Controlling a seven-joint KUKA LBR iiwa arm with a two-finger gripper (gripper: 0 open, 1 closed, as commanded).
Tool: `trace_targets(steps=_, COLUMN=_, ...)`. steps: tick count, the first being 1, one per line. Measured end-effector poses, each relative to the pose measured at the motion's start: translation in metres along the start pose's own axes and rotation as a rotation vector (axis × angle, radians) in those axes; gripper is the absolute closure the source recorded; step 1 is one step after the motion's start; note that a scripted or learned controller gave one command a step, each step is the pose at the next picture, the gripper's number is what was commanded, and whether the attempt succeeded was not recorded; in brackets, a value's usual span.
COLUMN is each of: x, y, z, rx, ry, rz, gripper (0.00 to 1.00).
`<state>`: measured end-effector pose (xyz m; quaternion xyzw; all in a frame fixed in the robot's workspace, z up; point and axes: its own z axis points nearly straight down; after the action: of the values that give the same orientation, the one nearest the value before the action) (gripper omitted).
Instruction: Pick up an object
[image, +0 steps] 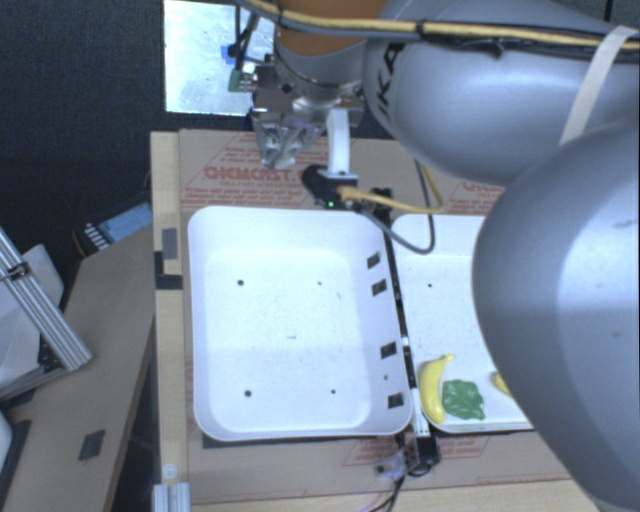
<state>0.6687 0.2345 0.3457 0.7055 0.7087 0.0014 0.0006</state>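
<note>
A yellow banana (432, 388) lies in the right bin (450, 290) at its front left corner. A flat green thing (463, 399) rests right beside the banana. Another small yellow thing (500, 384) pokes out from under the arm's edge. My gripper (283, 148) hangs high beyond the back rim of the left bin (290, 330), far from these objects. Nothing shows between its fingers. The large grey arm hides most of the right bin.
The bins sit on a cardboard sheet (240, 175) on the bench. A metal rail (40, 310) and a blue-labelled thing (110, 228) lie off to the left of the bench.
</note>
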Motion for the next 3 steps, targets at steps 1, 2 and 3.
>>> trace_targets(steps=1, x=0.0, y=0.0, z=0.008, rx=0.001, ry=-0.001, rz=0.0, gripper=1.0)
trace_targets(steps=2, x=-0.002, y=-0.034, z=0.127, rx=0.014, ry=-0.004, rz=0.004, gripper=1.0)
trace_targets(steps=3, x=-0.002, y=-0.031, z=0.119, rx=0.002, ry=0.0, rz=0.003, gripper=0.0)
